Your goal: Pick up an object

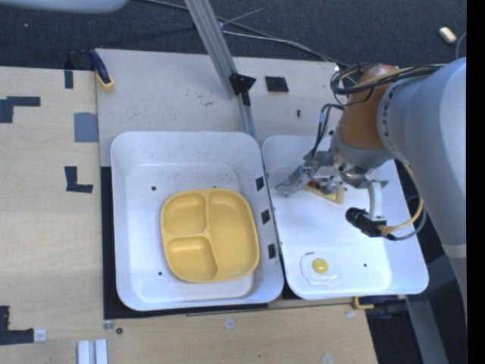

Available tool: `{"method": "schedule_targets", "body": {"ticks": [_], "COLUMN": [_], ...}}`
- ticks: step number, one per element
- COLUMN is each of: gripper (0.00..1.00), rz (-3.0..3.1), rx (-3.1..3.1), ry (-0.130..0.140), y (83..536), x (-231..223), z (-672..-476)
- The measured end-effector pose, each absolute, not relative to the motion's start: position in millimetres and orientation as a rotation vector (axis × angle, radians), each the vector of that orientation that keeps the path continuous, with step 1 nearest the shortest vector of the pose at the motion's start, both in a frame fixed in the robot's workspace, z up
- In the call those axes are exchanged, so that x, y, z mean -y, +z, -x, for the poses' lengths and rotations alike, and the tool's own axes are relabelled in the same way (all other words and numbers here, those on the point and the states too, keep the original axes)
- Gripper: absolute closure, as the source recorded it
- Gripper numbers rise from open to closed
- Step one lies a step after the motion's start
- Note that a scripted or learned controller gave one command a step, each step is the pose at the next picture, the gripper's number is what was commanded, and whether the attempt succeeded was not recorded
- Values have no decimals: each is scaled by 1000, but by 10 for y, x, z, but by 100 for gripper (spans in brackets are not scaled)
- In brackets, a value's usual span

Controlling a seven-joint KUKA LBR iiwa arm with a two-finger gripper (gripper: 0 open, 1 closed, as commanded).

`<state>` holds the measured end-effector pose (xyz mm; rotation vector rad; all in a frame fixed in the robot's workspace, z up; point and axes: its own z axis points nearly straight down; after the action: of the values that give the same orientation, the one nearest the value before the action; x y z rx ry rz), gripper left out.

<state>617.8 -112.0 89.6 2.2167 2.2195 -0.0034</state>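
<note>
I see a yellow divided plate (210,234) filling the left bin (129,203). In the right bin (394,275), a fried egg (319,268) lies at six o'clock; the gripper (322,182) hovers at eleven.

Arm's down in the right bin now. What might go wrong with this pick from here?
1. The gripper sits low near the right bin's far left corner, over a small yellowish item; it may clip the bin wall.
2. The fried egg toy lies flat, apart from the gripper, and would likely be hard to pinch.
</note>
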Motion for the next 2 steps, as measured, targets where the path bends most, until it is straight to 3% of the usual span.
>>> {"method": "schedule_targets", "body": {"ticks": [1, 2], "gripper": [100, 100], "rz": [-2211, -2220], "rx": [-2214, -2221], "ry": [6, 2], "y": [1045, 1471], "x": [1123, 1149], "z": [-6205, -6190]}}
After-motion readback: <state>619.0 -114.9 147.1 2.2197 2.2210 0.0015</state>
